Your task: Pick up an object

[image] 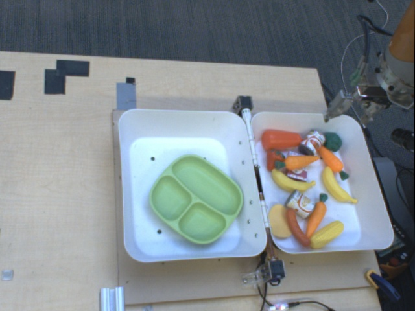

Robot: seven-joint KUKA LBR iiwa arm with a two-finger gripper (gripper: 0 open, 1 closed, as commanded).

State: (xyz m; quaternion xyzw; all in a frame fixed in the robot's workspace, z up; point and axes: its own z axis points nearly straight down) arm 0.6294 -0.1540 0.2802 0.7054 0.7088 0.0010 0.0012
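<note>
A pale green plate (196,199) is seen in the white left bin (126,193). In the white right bin (375,193), yellow bananas (338,186), orange carrots (316,217) and a red pepper (281,138) are seen.

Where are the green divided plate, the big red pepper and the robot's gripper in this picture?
green divided plate (196,199): camera view, on the ridge where its three compartments meet.
red pepper (280,137): camera view, middle of its body.
gripper (353,105): camera view, midway between its tips, above the right bin's far corner.
</note>
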